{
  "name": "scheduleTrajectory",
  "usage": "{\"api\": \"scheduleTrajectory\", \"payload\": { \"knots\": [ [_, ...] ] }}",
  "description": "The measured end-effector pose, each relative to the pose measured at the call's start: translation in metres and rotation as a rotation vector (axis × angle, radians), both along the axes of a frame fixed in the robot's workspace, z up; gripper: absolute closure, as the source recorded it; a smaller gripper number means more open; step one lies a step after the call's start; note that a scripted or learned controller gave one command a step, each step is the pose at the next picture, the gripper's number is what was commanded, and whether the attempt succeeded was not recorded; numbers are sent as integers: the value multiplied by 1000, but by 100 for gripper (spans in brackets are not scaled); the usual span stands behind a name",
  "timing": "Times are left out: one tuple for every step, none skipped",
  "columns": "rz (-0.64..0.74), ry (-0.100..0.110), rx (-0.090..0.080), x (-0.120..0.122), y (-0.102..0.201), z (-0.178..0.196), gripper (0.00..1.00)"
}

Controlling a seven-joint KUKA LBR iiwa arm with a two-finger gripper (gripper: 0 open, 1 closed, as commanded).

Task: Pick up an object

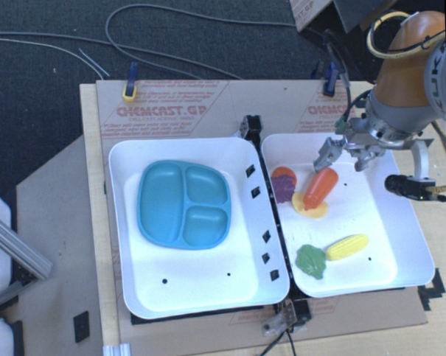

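corn [347, 246] lying crosswise, tip right-up

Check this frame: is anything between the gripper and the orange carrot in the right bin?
Nothing visible. The gripper hangs just above and right of the orange carrot, with bare bin floor between them; the purple toy lies on the carrot's far side.

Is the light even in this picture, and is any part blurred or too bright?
In the camera view the light is soft and even; the toys throw only faint shadows. The white bins look bright, nearly washed out. The gripper is slightly blurred; the blue plate and the corn are sharp.
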State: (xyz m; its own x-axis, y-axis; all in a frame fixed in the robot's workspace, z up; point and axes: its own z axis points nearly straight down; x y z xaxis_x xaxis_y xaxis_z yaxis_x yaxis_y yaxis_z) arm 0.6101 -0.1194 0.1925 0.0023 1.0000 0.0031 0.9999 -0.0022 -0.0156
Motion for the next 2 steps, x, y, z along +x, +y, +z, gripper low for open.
{"api": "scheduleTrajectory", "payload": {
  "knots": [
    [3, -15, -2, 3, 0, 8, 0],
    [2, -11, -2, 8, -3, -36, 0]
  ]
}}
